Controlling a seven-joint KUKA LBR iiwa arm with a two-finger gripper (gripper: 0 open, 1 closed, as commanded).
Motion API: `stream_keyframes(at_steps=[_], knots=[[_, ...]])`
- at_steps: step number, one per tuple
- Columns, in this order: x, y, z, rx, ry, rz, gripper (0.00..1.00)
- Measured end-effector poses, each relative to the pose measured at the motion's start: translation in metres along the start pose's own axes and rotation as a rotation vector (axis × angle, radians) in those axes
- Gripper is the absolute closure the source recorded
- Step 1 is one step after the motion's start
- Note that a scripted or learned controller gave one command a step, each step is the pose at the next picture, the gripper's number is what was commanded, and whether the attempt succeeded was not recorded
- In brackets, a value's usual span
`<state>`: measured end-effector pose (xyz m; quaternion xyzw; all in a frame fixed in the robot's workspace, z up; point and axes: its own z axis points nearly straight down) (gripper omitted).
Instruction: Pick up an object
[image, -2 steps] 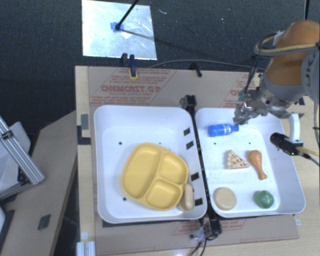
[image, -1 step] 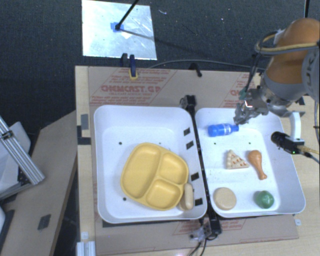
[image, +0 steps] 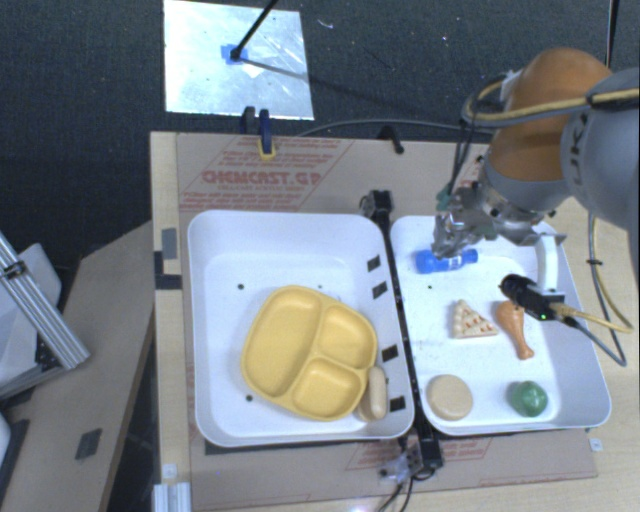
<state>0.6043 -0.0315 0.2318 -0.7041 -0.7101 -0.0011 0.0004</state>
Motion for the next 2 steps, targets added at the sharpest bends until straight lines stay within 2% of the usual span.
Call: stream_keyframes(at_steps=[2], knots=[[0.111,-0.021,0.018,0.001,0.001,-0.001,1.00]])
